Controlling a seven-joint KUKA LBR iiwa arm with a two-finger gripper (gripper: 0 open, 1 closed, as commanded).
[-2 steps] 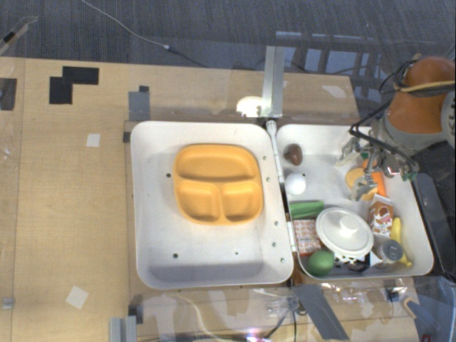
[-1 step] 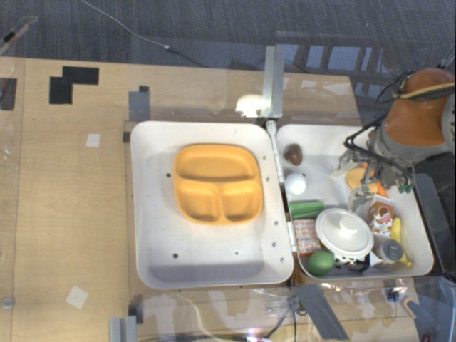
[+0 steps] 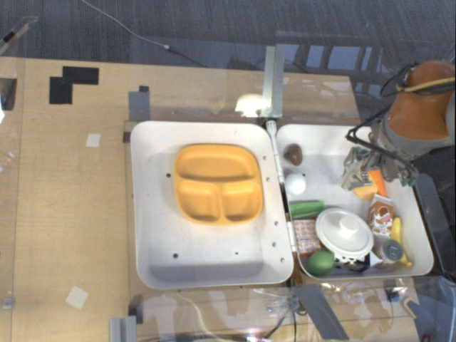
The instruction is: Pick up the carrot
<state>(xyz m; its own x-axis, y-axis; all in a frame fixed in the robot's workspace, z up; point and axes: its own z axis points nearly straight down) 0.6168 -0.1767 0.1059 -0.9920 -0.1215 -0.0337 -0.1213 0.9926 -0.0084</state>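
The left bin (image 3: 149, 262) lies left of the pot (image 3: 344, 230) and holds a yellow tray (image 3: 217, 182). The right bin (image 3: 426, 255) holds the pot itself, which is white and has a lid. The arm (image 3: 424, 112) comes in above and to the right of the pot, and its gripper (image 3: 360, 168) hangs just above the pot. I cannot tell if the claw is wide or narrow.

A small carton (image 3: 382, 216) stands just right of the pot. Its print is too small to read.

The orange piece above the pot and a little to the right, under the gripper, I take for the carrot (image 3: 376, 182). It is probably a light, stiff, smooth toy and may slip. It seems best to grip it across its narrow middle.
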